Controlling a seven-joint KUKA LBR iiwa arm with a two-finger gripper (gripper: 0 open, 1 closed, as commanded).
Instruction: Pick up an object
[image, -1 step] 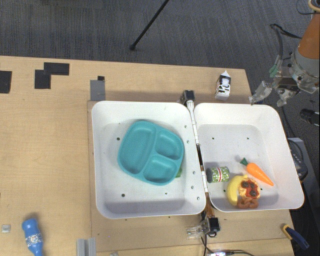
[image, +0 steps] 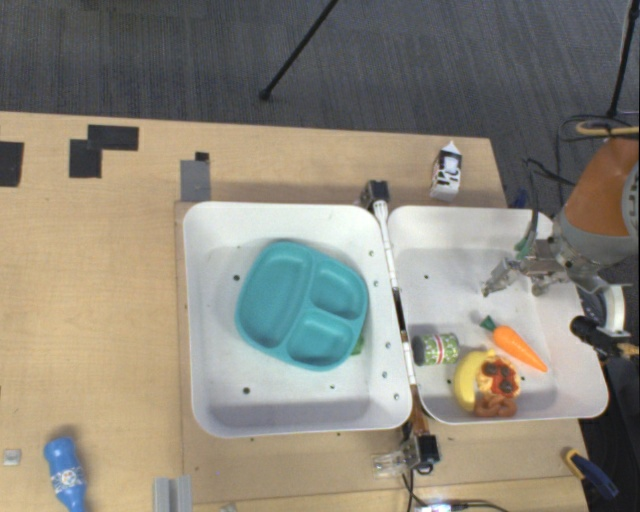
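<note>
Your gripper (image: 520, 272) hangs over the right bin (image: 450, 245) near its far right side, fingers spread wide with nothing between them. The carrot (image: 518, 345) lies just below it toward the near rim, apart from the fingers. Further down and left of the gripper sit the can (image: 437, 349) and the yellow toy (image: 485, 381). Well to its left, the teal plate (image: 303, 317) rests in the left bin (image: 215, 300).

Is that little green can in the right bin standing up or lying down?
Lying down. The small green can rests on its side on the right white bin's floor, its round end facing left.
</note>
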